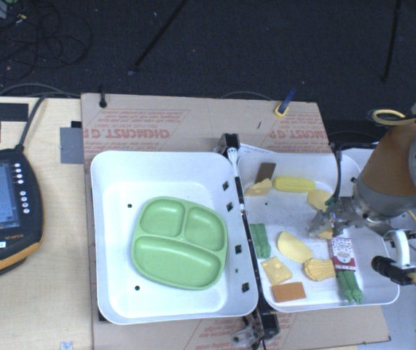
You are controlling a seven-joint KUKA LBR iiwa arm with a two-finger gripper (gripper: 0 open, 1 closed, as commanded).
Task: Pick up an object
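My gripper point(323, 225) hangs low over the right bin point(306, 208), reaching in from the right, just above a small yellow piece point(327, 233). Close by lie a red-and-white packet point(342, 252), a pale yellow lump point(293, 246) and a yellow chunk point(318, 199). Also in this bin are a corn cob point(293, 184), a ridged yellow piece point(319, 270), a cheese wedge point(276, 270), an orange slab point(288, 292), a green pod point(259, 240) and a green bean point(350, 286). I see nothing lifted.
The left bin point(113, 188) holds a green divided plate point(181, 242). A teach pendant point(4, 203) lies on the bench at the far left. The grey-and-orange arm point(391, 173) covers the right bin's right rim. Cardboard point(193, 126) lies under both bins.
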